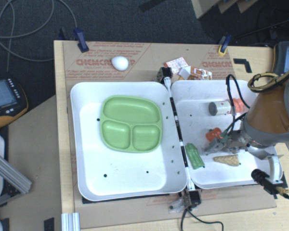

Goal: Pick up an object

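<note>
Just below the gripper (220, 142), toward the near wall of the right bin (216, 179), lies a tan wedge-shaped piece (227, 160), flat on the white floor, with its long axis running left to right across the view. It is very near the gripper tip but apart from it, so I judge it the most likely thing to pick. At the gripper tip itself there is a small red-orange object (213, 134), touching it or almost touching; whether it sits between the jaws I cannot tell. Whether the gripper is apart or together I also cannot tell, because the dark metal parts blur into each other.

To the left of the gripper, near the wall between the two bins, a green bar (194, 156) lies with its long axis steep and a little slanted. Beyond the gripper, farther into the bin, a grey cylinder (218, 108) lies on its side.

For the tan piece, I think the gripper must move only a little toward the near wall and go down across its short width
</note>
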